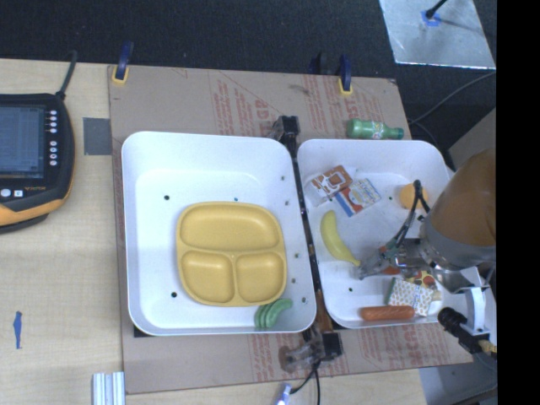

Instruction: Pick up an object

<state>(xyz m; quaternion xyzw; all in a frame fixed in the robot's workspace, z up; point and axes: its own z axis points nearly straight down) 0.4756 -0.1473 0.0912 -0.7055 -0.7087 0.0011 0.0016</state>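
Right bin [426, 153], lower-right of frame, holds the candidate objects. A banana [336, 238] lies near the bin's left wall, long axis roughly up-down in frame. Above it sit flat printed packets [342, 188], red, white and blue, overlapping each other. An orange ball-like item [410, 196] rests toward the bin's right side, partly cut off by the arm. A hot dog sausage [386, 314] lies along the bin's lower wall, and a small patterned packet [412, 295] sits just above it, touching or nearly so.

The hand [381, 263] is low in the right bin, just right of the banana's lower end, with a red item close by it that cannot be identified. Cannot tell whether the hand is open or closed; no object is clearly seen in it. The arm [460, 213] covers the bin's right portion.

Left bin [135, 226] carries a yellow divided plate [230, 252] at centre, and a green pea pod toy [272, 313] at the lower-right corner.

Outside the bins: a green bottle [374, 129] lying on the cardboard sheet [211, 99] above the right bin, blue clamps [122, 62] at the sheet's top edge, a teach pendant [29, 160] on the worktop [51, 310] at left.
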